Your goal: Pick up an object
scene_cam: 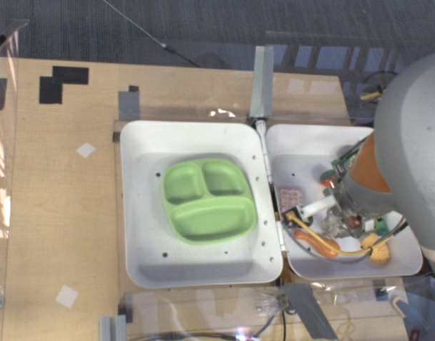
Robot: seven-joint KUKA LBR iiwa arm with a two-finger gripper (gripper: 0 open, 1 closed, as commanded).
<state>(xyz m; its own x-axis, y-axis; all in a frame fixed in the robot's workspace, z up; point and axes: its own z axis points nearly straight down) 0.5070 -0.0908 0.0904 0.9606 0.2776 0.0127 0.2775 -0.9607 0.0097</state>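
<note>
The right bin [303,148] holds a jumble of small objects: an orange curved piece [318,243], a tan lump [378,254], a white cylinder [315,207], a pink patterned card [290,197] and a grey bowl rim [330,255]. My arm [409,141] reaches down into this bin from the right, its orange band [368,169] above the wrist. The gripper [338,217] is low among the objects near the white cylinder, and clutter hides its tips.
The left bin [139,190] contains a green three-compartment tray [208,199] lying flat at its middle. A metal divider post [261,84] stands behind the seam between the bins. Black tape marks [61,82] sit on the wooden bench at far left.
</note>
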